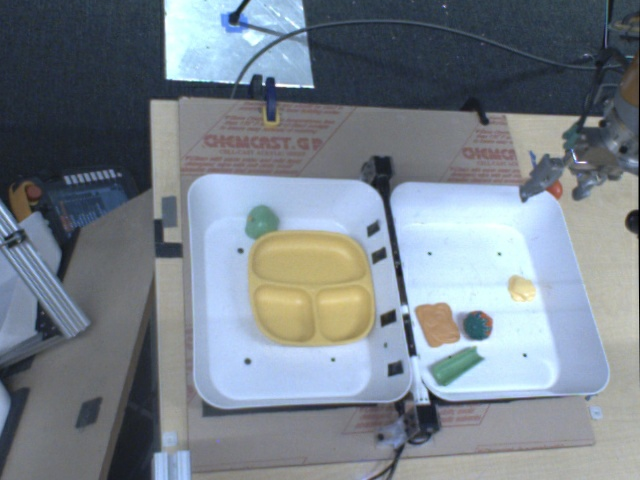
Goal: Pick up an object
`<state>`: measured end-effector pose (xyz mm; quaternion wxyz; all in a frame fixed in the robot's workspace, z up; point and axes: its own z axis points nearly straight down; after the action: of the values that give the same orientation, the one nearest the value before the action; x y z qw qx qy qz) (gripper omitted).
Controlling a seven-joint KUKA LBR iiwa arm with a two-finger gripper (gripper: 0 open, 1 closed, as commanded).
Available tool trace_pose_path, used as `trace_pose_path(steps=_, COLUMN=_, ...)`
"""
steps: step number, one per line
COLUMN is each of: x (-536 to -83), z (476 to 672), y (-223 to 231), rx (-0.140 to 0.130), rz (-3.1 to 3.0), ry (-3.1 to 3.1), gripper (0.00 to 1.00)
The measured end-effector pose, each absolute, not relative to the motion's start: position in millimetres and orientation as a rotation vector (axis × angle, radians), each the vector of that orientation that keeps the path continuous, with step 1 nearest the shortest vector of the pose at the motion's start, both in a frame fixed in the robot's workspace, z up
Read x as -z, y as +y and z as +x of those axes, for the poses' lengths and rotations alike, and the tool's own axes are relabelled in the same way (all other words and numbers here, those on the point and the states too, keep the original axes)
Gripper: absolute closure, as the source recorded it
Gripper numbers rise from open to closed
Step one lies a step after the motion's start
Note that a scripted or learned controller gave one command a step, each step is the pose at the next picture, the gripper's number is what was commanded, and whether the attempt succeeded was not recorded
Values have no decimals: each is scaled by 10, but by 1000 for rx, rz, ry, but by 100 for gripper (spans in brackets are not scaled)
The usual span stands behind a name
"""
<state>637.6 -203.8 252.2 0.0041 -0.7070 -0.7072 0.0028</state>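
Observation:
The right bin (560, 368) holds a small yellow lump (521, 288), an orange flat piece (437, 323), a teal and red ball (477, 324) and a long green piece (456, 365). In the left bin (215, 368) a yellow divided plate (310, 286) lies in the middle, with a round green object (262, 220) touching its back left corner. My gripper (560, 181) hangs over the right bin's back right corner, well above and behind the yellow lump. It is open, with nothing between its fingers.
A black divider with clips (392, 268) runs between the two bins. The bins rest on a cardboard sheet (300, 138). A cable arcs across the dark floor behind, and a shiny metal sheet (235, 28) lies at the back left.

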Motion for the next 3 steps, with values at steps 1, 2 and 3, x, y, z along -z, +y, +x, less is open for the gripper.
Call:
trace_pose_path(steps=1, x=-2600, z=6400, y=-2030, rx=1, rz=-2219, ry=-2227, gripper=0)
trace_pose_path(steps=2, x=-2014, z=6363, y=-2055, rx=1, rz=-2221, ry=-2225, gripper=0)
trace_pose_path(steps=3, x=-1570, z=6289, y=-2046, rx=0, rz=-2221, ry=-2223, gripper=0)
